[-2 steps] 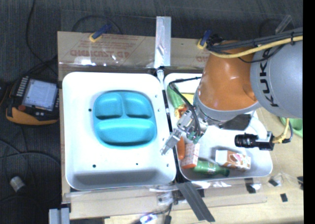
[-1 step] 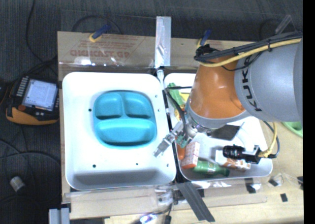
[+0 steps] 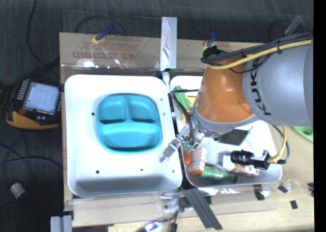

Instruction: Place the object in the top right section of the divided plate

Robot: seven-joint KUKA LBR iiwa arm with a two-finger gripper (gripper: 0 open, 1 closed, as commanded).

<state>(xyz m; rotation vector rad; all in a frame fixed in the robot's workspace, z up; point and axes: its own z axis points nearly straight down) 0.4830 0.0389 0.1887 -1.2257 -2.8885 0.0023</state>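
Plate first: we see the turquoise three-section divided plastic plate (image 3: 128,129) lying bare in the left shallow white bin (image 3: 81,175). Our tool (image 3: 175,147) hangs over the divider at centre frame; its state we cannot tell. Small packaged objects (image 3: 204,167) crowd the right white bin (image 3: 272,175), lower right.

divided plate (image 3: 128,123) in the left bin (image 3: 81,175) — arm (image 3: 254,83) over the right bin (image 3: 272,172).
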